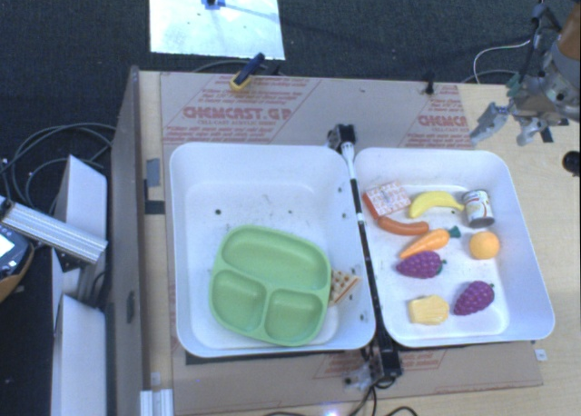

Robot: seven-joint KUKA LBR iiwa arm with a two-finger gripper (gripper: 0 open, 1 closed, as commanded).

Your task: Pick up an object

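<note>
- The 2 white bins (272,155) sit side by side on the tabletop (272,101); the left 1 has a green divided plate (270,285), smooth plastic.
- Right bin has the toy food: banana (436,202), carrot (425,242), 2 purple grape bunches (418,265), an orange (485,244), a small can (477,207). All look light, hard and kinda slippery.
- I'd grab the banana across its middle.
- Gripper (515,125) hovers above the right bin's far corner, fingers spread, nothing in them.
</note>
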